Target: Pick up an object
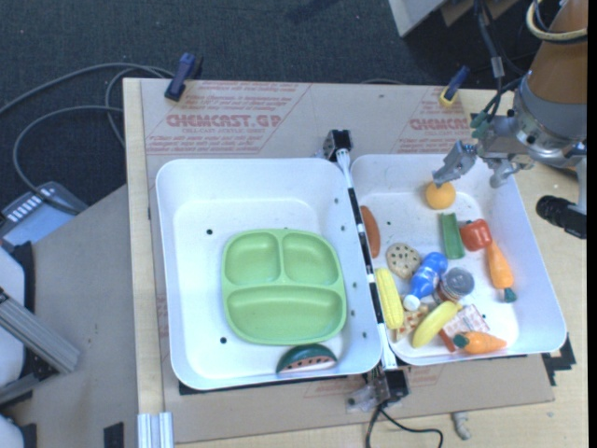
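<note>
**Claw over the orange ball**

A brown bench (280,110) holds two white bins. The right bin (541,297) is full of toy food. The gripper (478,168) hangs spread wide at the far side, holding nothing. A small orange ball (440,195) sits just beside its left finger.

We are seeing a blue clamp (180,76) gripping the board's (280,119) far-left edge; grey cables (56,110) are trailing over dark carpet (140,17).

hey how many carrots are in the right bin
2. One carrot lies along the right side of the right bin; the other carrot lies at its near edge, beside the banana. None looks hidden.
</note>
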You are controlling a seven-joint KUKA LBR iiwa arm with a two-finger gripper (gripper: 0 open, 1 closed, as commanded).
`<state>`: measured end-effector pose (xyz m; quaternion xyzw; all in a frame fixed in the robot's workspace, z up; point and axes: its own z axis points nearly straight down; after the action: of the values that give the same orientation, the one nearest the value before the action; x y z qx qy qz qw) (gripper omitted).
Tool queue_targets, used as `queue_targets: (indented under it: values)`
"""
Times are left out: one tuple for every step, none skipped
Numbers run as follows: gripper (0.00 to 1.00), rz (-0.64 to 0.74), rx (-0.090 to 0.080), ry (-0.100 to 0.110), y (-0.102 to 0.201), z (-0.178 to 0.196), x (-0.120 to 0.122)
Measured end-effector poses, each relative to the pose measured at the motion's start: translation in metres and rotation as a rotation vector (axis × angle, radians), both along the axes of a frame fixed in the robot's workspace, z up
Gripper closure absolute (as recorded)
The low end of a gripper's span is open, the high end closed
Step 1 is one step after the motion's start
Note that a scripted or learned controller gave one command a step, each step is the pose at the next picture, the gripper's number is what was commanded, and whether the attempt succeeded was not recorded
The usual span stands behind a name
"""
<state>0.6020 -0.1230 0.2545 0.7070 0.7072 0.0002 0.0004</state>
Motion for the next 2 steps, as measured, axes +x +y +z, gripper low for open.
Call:
queue_targets:
  values:
    - [0.0,0.0,0.001,0.004,-0.023,-0.109,0.05]
    - [0.0,0.0,0.001,0.004,-0.031,-0.171,0.064]
